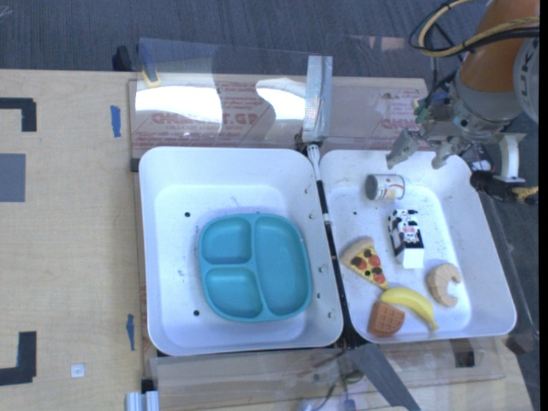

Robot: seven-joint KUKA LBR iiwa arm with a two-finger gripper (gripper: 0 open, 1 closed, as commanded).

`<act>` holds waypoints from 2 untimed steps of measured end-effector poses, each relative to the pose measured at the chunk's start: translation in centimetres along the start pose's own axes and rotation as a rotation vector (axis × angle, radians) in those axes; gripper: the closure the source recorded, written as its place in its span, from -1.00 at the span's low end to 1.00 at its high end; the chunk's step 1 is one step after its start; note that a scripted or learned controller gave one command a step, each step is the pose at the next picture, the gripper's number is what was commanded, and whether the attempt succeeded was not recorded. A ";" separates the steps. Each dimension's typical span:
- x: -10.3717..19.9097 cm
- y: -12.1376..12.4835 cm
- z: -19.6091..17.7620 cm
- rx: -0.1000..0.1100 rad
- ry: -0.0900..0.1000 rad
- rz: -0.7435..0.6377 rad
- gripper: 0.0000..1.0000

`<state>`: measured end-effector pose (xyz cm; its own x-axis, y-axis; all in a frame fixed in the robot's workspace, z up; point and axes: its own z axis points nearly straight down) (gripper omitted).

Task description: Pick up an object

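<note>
The desk (60, 255) carries two shallow white bins side by side. The left bin (163, 187) holds a teal divided plate (254, 266). The right bin (488, 264) holds the candidate objects, all small. The grey arm (497, 67) hangs over this bin's far rim, and its tool (422, 153) is open, fingers spread, gripping nothing.

Objects, largest first: a banana (411, 304) near the front wall, long axis running from front-left to right and slightly nearer; a black-and-white carton (404, 234) at centre, lying with its long axis roughly front to back; a pizza slice (366, 261), tip towards the near right; a waffle (386, 319); a croissant (444, 283); a small can (384, 187) on its side, closest to the tool, axis left to right.

All appear light, stiff toys. The can may roll; it is best pinched across its round body.
</note>
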<state>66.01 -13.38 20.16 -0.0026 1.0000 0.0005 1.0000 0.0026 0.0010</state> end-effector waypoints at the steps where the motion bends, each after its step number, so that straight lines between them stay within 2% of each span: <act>1: -2.2 -4.6 10.6 -0.005 -0.002 -0.048 -1.00; 2: -0.6 -8.2 11.3 -0.006 -0.002 -0.200 -1.00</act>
<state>57.78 -14.00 8.84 -0.2015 0.9795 -0.0019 0.9795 0.2015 0.0069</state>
